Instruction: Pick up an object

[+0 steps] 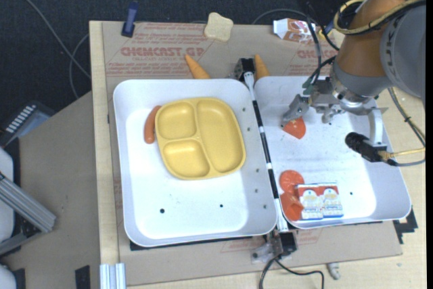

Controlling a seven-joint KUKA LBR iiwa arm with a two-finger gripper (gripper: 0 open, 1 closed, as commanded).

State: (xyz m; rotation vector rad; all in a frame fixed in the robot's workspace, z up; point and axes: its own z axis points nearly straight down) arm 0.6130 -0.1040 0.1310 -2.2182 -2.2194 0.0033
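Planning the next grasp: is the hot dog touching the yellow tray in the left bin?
Touching: the camera view shows the hot dog lying against the yellow tray's left rim, no gap visible.

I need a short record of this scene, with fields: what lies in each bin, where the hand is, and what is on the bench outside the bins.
left bin: yellow tray with three compartments; hot dog beside its left edge
right bin: red piece, red slices, small box
hand: over the right bin, just above the red piece; grasp cannot be told
bench outside bins: bread slice, carrot, blue item
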